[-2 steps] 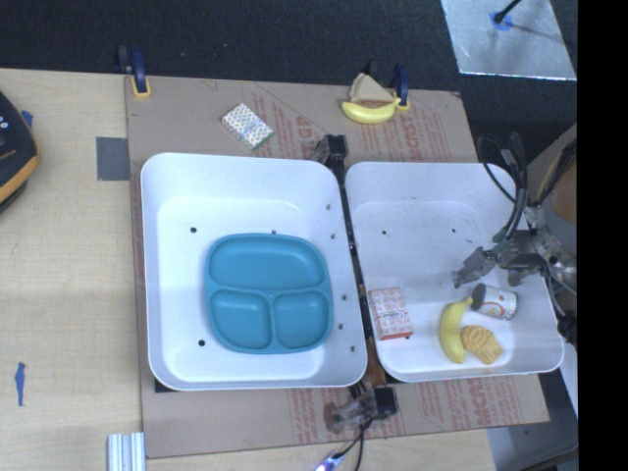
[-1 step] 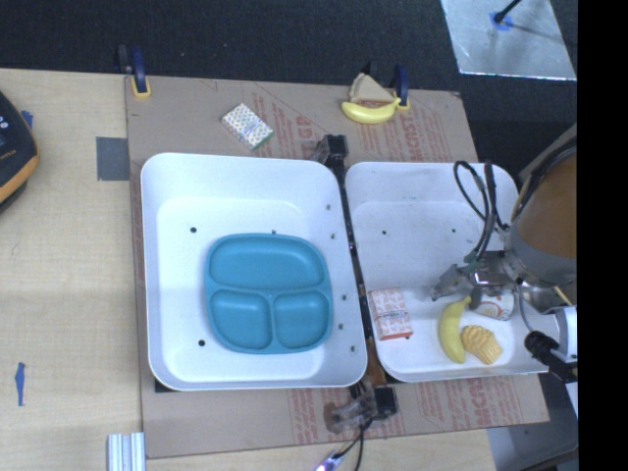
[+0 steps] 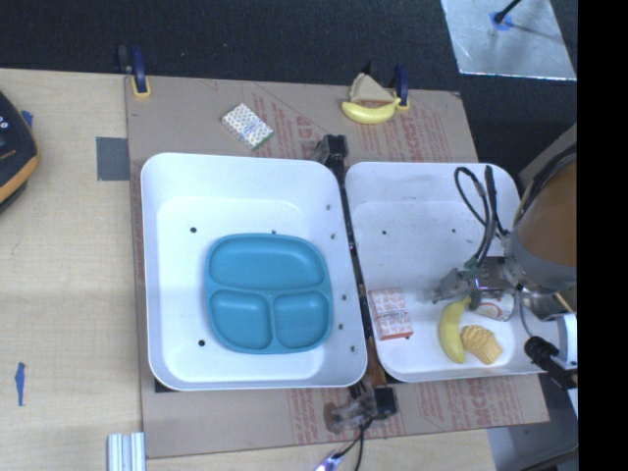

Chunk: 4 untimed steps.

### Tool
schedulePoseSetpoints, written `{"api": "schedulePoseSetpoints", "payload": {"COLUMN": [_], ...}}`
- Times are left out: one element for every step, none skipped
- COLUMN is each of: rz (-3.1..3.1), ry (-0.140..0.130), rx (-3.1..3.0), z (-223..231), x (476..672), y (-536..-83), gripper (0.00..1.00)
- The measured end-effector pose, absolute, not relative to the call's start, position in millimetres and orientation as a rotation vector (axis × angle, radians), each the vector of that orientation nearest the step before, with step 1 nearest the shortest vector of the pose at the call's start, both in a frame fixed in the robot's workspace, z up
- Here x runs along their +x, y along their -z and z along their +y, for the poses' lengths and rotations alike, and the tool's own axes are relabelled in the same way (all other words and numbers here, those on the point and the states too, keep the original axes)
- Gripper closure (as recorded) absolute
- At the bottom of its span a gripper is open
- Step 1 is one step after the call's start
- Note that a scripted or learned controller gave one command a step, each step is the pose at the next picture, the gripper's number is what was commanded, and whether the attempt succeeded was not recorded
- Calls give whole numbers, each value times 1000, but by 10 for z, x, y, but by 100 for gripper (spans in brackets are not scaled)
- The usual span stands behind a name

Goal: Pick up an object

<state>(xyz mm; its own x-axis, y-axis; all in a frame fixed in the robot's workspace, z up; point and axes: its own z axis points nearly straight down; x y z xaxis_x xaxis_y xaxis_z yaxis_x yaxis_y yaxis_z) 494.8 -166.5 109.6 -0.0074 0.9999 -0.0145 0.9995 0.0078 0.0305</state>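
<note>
In the right bin, near its front right corner, lies a yellow banana. A yellow ridged piece touches the banana's right side. A small white and red object sits just behind them, partly under the arm. A red and white packet lies against the bin's left wall. My gripper hangs low over the banana's upper tip. It is open, with its fingers spread and nothing between them.
The left bin holds a blue divided plate. A black cable loops over the right bin's back right corner. Behind the bins, on the cardboard, lie another banana and a patterned packet.
</note>
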Motion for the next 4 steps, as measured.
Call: {"api": "schedulePoseSetpoints", "payload": {"rz": [2226,2229,2232,2232], "ry": [1,-14,-5,-5], "rx": [2217,2206,2205,2205], "z": [-1635,-1486,-1508,-1508], "x": [4766,4806,4794,4793], "y": [-2376,-1102,-1184,-1184], "gripper": [0,0,100,0]}}
